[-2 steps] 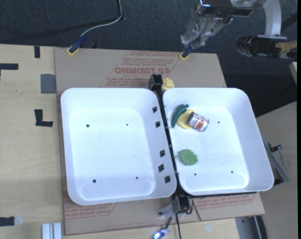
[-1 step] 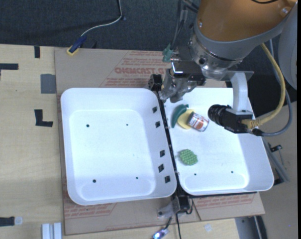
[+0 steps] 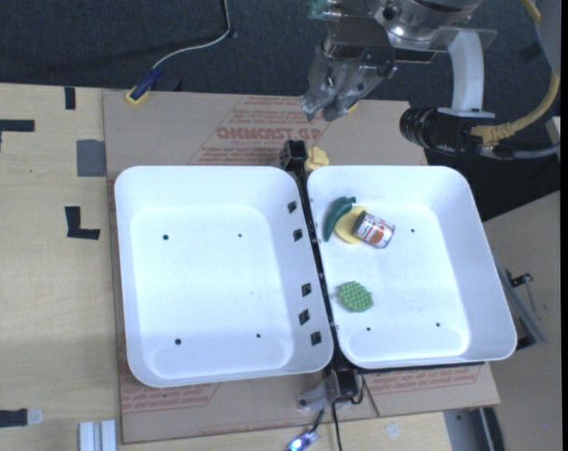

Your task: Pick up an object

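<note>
Three objects lay in the right bin (image 3: 471, 252), all below and slightly to the right of the end effector (image 3: 332, 101) as the camera view showed it. I read the end effector as raised above the far edge of the desk (image 3: 39, 252), beyond both bins, with nothing between its fingers. Whether those fingers stood open or closed I could not tell.

Hazards, as I judged them:
- The green curved piece (image 3: 338, 216) touched or overlapped the small can (image 3: 373, 230). A descent onto either could strike both and push one aside.
- That pair sat near the divider (image 3: 307, 252) between the bins. A finger landing on the rim would stop the descent short.
- The can lay on its side. Its round wall could roll out of a closing grip.
- The green disc (image 3: 356, 297) lay flat and low, apart from the others. Fingers could scrape the bin floor and slide over it.

Materials and shapes: the can looked hard, with a glossy red-and-white label. The curved piece looked smooth, likely plastic. The disc showed a dotted, bumpy surface. The left bin (image 3: 143, 252) and right bin were smooth white shells with rounded corners.
</note>
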Motion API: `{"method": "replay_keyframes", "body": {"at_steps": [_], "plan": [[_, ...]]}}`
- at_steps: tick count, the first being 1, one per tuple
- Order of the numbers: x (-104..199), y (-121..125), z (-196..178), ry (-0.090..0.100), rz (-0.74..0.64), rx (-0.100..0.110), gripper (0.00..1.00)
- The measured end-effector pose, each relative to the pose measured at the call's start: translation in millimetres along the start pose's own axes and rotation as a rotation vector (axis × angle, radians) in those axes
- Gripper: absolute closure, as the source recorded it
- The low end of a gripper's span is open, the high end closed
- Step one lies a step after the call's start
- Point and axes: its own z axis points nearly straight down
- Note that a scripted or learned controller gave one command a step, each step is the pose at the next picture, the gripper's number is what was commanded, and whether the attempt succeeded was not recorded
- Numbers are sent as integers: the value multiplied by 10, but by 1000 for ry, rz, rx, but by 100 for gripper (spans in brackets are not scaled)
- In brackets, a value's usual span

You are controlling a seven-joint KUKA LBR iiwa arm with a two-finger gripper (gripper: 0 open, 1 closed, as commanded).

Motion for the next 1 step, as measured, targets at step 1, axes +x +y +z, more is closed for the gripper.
{"method": "replay_keyframes", "body": {"at_steps": [1], "plan": [[244,-607,463,-2,-2,15,100]]}}
